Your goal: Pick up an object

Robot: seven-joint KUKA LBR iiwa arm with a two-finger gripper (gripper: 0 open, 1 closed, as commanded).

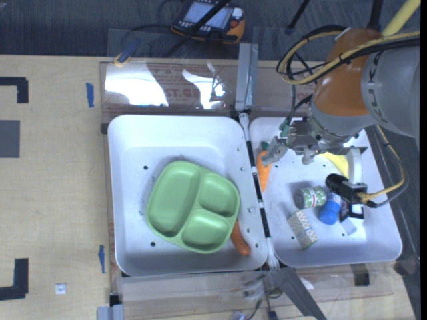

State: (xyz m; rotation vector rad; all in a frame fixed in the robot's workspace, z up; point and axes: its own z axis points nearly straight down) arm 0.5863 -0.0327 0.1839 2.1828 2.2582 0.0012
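Two white bins (pixel 133 245): one green plate (pixel 192 207) left, several small objects right; jaws' (pixel 291 141) state unclear.

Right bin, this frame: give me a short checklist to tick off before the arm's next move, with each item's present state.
1. Objects available in the right white bin: ok. A green-patterned roll, a blue round piece, a grey patterned block, an orange carrot-shaped toy and a yellow piece lie there.
2. Hand over the bin: ok, above its upper part.
3. Object between the hand's fingers: cannot tell.
4. Targets apart: not ok. The roll and the blue piece look like they touch.
5. Cable clearance: cannot tell. A black and yellow cable hangs above the bin.
6. Left white bin: ok. The green divided plate sits apart from the arm.
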